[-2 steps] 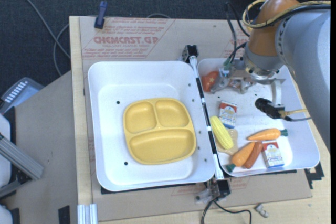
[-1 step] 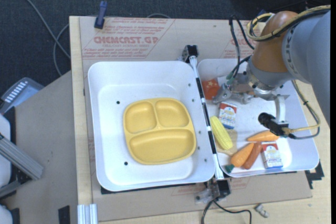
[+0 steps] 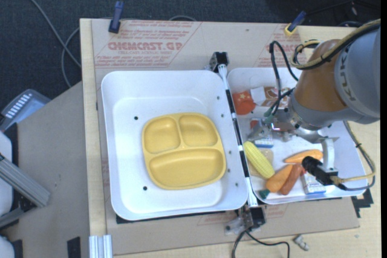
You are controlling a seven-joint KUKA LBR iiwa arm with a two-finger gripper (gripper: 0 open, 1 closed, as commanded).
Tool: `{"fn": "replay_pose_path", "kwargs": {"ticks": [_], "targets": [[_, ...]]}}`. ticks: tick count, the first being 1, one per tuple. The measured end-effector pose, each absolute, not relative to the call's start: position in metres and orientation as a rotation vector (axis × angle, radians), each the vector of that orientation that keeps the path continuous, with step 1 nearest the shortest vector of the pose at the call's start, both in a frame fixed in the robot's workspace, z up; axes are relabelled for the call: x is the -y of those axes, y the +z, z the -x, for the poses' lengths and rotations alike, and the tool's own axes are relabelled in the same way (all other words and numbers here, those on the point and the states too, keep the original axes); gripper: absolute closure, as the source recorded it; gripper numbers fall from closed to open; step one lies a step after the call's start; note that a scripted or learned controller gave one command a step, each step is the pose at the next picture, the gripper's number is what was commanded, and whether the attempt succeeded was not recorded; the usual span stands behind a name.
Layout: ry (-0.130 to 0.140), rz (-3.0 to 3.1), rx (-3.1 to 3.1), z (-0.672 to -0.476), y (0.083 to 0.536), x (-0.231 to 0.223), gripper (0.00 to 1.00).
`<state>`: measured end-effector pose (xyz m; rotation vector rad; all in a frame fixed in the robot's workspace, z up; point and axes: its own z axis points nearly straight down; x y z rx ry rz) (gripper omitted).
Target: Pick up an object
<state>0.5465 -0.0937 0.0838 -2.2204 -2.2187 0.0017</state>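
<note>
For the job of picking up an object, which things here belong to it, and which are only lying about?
Belong to the job:
- gripper, low in the right bin
- corn cob
- carrot
- red object
- orange piece

Only lying about:
- yellow divided plate in the left bin
- blue clamp on the bench edge
- cardboard sheet under the bins

A yellow divided tray lies in the left white bin.

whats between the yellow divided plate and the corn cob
In the camera view, bare white floor of the left bin, then the two bins' meeting rims, separate the yellow plate from the corn cob.
</note>
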Motion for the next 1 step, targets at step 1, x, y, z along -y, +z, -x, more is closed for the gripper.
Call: {"fn": "replay_pose_path", "kwargs": {"ticks": [1], "targets": [[0.0,2.222,2.222,-0.6015,0.0845,0.1168,0.0]]}}
